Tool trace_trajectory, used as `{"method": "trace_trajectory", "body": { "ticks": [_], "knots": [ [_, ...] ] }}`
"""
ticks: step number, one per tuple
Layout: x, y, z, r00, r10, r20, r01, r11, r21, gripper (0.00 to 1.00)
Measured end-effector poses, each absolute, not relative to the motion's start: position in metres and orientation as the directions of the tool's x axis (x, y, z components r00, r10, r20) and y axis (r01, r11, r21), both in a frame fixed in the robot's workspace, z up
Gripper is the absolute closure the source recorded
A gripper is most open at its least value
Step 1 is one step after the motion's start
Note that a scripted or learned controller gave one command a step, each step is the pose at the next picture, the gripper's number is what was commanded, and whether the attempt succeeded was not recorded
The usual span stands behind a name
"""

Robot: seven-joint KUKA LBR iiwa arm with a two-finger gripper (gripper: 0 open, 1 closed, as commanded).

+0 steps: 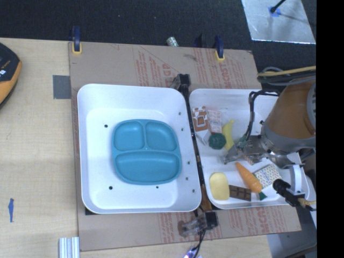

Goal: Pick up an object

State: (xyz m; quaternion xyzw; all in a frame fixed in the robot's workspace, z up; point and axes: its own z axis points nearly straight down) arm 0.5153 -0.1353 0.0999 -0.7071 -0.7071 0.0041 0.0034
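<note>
Reaching low beside the carrot (249, 177), the jaws (240, 152) seem mid-approach; their state I cannot tell; next comes centring, then closing.

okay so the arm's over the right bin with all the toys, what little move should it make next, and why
Probably a short descent. The gripper hovers among the right bin's clutter, with the carrot just below it in the view and the green ball to its left. Nothing visibly sits between its fingers.
</note>
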Motion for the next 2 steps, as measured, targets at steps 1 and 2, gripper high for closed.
{"method": "trace_trajectory", "body": {
  "ticks": [1,2],
  "knots": [
    [0.487,-0.154,0.096,-0.006,1.000,-0.005,1.000,0.006,0.012,0.00],
    [0.475,-0.103,0.091,-0.008,1.000,0.003,1.000,0.008,-0.006,0.00]
  ]
}}
